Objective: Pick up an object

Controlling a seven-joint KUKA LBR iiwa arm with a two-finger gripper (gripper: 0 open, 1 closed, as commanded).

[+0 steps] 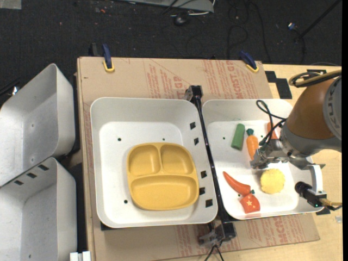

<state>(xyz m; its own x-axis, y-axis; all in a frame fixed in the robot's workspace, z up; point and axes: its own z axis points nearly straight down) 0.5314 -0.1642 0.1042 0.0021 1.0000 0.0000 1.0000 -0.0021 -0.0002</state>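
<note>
The right bin (228,118) holds a green block (238,136), an orange carrot (253,145), a red pepper (237,182), a small red piece with a yellow star (250,203) and a yellow lumpy ball (272,181). My gripper (262,160) reaches in from the right and hangs low between the carrot and the yellow ball, its tip just below the carrot's lower end. Nothing shows between its fingers, and the arm's body hides how they stand.
A yellow divided plate (162,176) lies in the left bin (109,145). A black divider (202,140) runs between the bins. Two more white bins (32,145) stand off the bench at the far left. Cables lie behind the bench.
</note>
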